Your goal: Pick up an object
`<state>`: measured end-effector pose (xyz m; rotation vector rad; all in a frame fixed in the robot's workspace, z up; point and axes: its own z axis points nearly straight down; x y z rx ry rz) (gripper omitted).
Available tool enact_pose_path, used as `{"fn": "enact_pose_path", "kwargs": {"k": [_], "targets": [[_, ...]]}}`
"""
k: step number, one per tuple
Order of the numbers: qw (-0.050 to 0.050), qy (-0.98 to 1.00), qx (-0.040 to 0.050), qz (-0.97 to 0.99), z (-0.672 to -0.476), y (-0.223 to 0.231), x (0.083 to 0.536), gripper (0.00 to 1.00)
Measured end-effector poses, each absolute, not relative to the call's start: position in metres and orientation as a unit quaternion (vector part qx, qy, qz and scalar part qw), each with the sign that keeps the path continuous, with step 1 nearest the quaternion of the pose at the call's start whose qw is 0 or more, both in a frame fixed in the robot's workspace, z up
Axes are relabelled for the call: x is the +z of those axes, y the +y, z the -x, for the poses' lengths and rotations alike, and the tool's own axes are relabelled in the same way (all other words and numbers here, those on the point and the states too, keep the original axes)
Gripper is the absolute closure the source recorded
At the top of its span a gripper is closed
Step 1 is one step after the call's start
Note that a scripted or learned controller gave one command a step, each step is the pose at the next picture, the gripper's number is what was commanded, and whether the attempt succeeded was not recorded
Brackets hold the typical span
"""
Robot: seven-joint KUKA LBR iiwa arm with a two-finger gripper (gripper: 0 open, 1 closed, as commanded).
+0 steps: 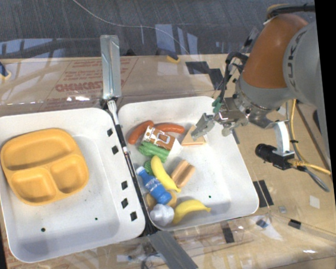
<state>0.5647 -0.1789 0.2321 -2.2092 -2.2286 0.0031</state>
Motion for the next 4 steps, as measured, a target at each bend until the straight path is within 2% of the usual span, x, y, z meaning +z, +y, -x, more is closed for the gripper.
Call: {"fn": "enact_pose_path", "kwargs": {"k": [1, 2, 3, 4], "targets": [[0.005, -0.699, 0.0032, 0.715, -0.528, -0.136, 0.107, 0.0], [-0.003, -0.677, -0.0017, 0.736, -0.6, -0.147, 0.096, 0.0], [0.002, -0.637, 0.0013, 0.771, -0.579, -0.182, 0.092, 0.0], [0.008, -0.595, 0.0077, 0.804, -0.63, -0.143, 0.089, 0.0]]}}
